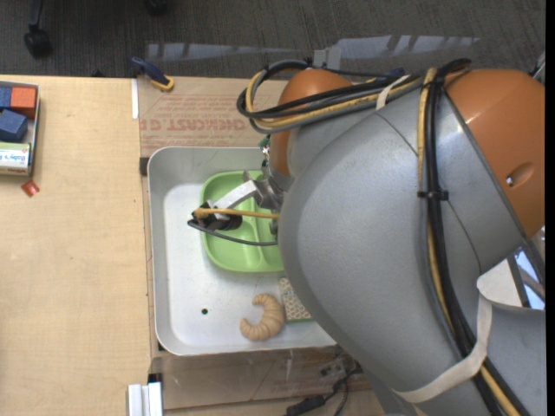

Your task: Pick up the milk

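Over the white bin [173, 276] centre, gripper [263, 191] hangs above green dish [227, 251]. Open or closed: can't tell. Croissant [264, 316] by bin's lower edge.

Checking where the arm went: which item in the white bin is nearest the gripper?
The green divided plate, directly beneath the gripper. The tan croissant lies apart from it on the bin floor, toward the view's lower edge.

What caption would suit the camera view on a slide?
The grey KUKA arm reaches over a white bin holding a green divided plate and a croissant.
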Available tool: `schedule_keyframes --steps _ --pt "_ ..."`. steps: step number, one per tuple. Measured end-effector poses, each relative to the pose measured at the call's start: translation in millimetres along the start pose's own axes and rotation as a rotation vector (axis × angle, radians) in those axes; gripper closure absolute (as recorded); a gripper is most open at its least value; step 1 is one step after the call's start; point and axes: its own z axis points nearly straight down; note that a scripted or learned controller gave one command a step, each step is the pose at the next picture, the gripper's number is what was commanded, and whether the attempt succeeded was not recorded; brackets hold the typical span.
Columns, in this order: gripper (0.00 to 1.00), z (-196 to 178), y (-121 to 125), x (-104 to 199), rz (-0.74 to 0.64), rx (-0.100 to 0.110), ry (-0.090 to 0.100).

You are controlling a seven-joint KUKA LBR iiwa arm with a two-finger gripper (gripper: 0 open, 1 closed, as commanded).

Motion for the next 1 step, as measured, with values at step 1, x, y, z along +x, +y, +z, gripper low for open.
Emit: schedule_keyframes --steps 1 --pt "1.0 4.3 51.4 24.9 -0.003 0.007 0.006"
